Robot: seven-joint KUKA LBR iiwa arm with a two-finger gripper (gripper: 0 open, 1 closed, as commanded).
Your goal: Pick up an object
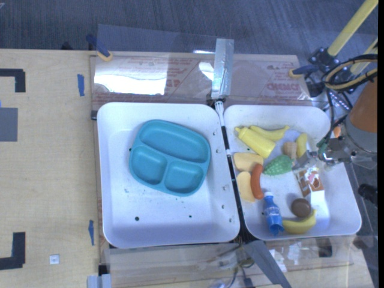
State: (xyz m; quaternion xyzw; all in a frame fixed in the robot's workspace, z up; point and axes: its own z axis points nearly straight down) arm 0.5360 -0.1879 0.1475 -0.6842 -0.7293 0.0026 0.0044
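The right bin [347, 212] holds several toy foods. A yellow squeeze bottle [254, 140] lies at the back beside a green leafy piece [277, 165] and an orange sausage [257, 181]. Toward the front are a blue bottle [272, 212], a brown round fruit [300, 207] and a banana [300, 224]. A red and white packet [310, 181] lies right of centre. My gripper [316, 156] reaches in over the bin's right side, low, just above the packet and right of the green piece. I see nothing lifted.
A blue divided plate [170, 156] lies in the left bin [114, 185]. The arm's orange band [366, 110] hangs over the right bin's far right corner. Cables and a yellow bar [354, 23] stand at the back right. A clear panel [198, 74] lies behind the bins.
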